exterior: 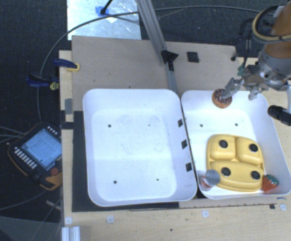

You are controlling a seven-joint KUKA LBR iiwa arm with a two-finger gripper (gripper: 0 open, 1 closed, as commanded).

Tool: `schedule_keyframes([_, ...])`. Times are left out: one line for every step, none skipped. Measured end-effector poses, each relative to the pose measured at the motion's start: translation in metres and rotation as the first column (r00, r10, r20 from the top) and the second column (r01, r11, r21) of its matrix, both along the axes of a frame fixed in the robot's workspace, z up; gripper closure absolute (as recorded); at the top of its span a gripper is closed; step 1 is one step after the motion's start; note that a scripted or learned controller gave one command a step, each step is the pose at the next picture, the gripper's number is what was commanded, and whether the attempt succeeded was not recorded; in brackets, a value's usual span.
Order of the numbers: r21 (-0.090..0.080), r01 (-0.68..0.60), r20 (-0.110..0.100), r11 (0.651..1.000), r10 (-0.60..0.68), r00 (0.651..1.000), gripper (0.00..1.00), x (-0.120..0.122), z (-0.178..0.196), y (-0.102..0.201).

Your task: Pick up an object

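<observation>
Brown round object (221, 98) sits near the right bin's (278, 149) far rim, seemingly pinched in the fingers (230, 90), though blur leaves doubt; a slow, straight lift would suit.

Even, fairly bright light falls from above. The two white bins (135, 144) read clean without blowing out, with only soft grey shading along their inner walls. A shiny floor patch (102, 11) at the far left glares pale. The dark floor around the surface (125, 64) shows grainy noise. Shadows are faint and short. Detail is soft throughout, with small objects slightly blurred.
</observation>
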State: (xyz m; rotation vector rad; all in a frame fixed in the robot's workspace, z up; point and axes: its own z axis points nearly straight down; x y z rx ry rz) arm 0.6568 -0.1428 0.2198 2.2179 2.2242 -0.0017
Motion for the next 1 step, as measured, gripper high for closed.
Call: schedule_keyframes([0.000, 0.001, -0.002, 1.000, -0.001, 1.000, 0.00, 0.0011, -0.0608, -0.0058])
